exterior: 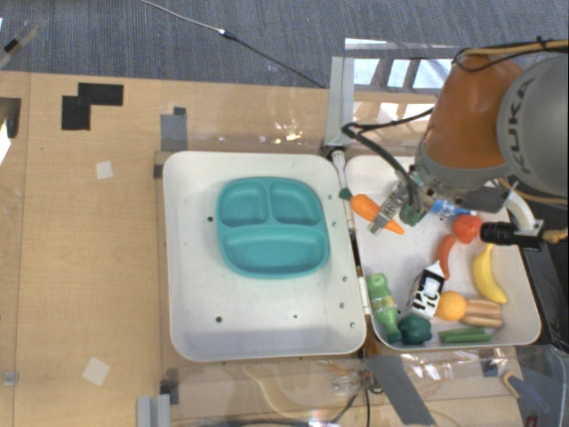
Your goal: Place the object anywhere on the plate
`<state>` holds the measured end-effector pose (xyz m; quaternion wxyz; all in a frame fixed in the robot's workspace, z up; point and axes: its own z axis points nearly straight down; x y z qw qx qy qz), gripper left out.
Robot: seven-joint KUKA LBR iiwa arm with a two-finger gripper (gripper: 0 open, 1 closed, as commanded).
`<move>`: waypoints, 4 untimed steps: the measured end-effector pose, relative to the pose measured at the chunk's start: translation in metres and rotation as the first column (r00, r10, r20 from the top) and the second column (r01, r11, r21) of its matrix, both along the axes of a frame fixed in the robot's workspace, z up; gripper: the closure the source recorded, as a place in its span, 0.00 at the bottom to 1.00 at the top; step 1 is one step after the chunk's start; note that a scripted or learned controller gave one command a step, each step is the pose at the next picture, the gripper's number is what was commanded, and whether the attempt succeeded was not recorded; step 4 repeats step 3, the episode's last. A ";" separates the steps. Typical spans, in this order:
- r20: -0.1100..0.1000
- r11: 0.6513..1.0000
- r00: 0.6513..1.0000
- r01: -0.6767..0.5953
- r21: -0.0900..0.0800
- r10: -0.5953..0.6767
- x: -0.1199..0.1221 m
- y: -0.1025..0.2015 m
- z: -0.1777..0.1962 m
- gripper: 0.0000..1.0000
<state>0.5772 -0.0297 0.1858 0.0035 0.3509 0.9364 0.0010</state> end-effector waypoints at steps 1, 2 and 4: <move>-0.002 0.989 0.989 0.151 0.003 -0.151 -0.015 0.058 -0.001 1.00; -0.002 0.946 0.946 0.324 0.005 -0.324 0.021 0.125 0.013 1.00; -0.001 0.945 0.945 0.327 0.004 -0.327 0.022 0.122 0.013 0.00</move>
